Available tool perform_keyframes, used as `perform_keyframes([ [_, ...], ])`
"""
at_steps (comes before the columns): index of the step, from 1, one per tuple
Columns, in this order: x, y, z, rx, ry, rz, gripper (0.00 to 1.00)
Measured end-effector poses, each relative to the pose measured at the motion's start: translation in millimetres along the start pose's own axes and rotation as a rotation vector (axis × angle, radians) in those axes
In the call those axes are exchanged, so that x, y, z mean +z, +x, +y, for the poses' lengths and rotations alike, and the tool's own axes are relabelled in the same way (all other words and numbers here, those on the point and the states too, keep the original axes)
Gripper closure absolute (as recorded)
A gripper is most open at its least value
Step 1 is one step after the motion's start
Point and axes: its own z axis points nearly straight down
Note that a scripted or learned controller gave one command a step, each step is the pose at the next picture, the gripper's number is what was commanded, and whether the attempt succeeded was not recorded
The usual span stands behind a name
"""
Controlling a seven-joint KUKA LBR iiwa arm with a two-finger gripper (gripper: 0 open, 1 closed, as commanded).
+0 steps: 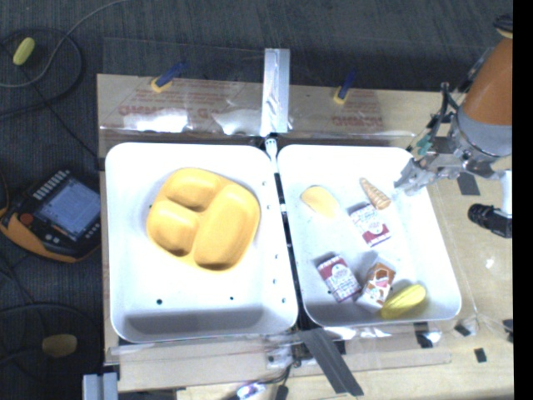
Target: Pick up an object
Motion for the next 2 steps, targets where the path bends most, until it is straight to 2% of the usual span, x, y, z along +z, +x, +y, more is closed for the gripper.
perform_keyframes([
  [1, -122.7, 16.8, 1.5, -0.104, -0.002, -0.003, 0.00],
  [2, 4.7, 23.4, 35.8, -0.331, 0.000, -0.002, 0.00],
])
